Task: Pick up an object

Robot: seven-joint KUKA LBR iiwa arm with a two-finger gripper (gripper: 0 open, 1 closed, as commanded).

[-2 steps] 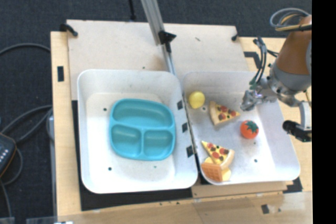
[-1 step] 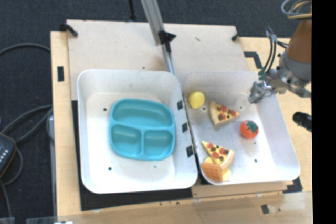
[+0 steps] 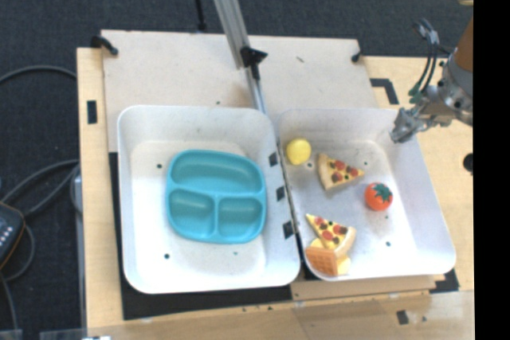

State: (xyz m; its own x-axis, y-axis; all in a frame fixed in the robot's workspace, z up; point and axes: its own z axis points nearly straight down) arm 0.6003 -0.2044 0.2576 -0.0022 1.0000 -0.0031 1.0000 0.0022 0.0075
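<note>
The right bin [image 3: 422, 195] holds a yellow ball [image 3: 299, 151] near its left wall, a pizza slice [image 3: 338, 171] beside it, a red tomato [image 3: 379, 197] further right, and a second pizza slice [image 3: 330, 243] at the front. My gripper [image 3: 405, 127] hangs over the bin's far right corner, well apart from the toys and closest to the tomato. Nothing shows between its tips.
In the left bin [image 3: 135, 171] lies a turquoise divided plate [image 3: 215, 196]. A slanted metal rail [image 3: 227, 0] runs down to the gap between the bins. Cables [image 3: 430, 64] hang near the arm's wrist at the right.
</note>
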